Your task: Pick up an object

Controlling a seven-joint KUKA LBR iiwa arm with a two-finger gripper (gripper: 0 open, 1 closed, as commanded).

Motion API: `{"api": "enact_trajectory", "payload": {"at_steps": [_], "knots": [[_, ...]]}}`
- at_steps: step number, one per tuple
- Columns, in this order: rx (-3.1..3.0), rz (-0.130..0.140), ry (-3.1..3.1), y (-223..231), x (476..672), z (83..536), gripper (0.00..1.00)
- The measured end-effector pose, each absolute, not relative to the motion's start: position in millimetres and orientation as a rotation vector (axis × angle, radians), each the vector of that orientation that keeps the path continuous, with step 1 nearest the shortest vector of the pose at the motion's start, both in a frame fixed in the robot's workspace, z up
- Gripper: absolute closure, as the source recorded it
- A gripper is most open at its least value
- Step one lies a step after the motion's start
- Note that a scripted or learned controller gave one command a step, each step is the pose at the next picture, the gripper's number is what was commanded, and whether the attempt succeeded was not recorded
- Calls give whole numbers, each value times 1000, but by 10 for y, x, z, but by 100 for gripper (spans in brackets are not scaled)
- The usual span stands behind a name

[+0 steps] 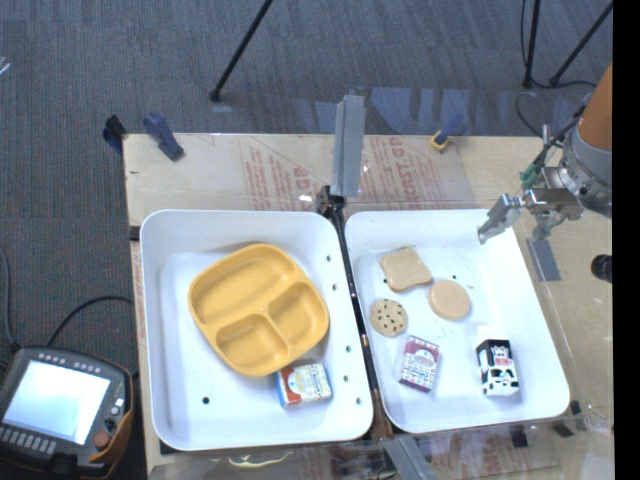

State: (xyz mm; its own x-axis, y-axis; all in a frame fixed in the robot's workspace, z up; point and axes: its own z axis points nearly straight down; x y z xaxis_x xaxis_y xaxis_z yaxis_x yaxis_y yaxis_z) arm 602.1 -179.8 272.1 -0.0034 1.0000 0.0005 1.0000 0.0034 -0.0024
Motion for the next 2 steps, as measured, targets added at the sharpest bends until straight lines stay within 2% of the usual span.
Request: {"api": "enact_trajectory", "payload": {"at_steps": [1,2], "knots": [[-2103,10,-2318,-1250,6421,1632,0],[-1417,-6,-2812,-1101,5954,914,0]]}}
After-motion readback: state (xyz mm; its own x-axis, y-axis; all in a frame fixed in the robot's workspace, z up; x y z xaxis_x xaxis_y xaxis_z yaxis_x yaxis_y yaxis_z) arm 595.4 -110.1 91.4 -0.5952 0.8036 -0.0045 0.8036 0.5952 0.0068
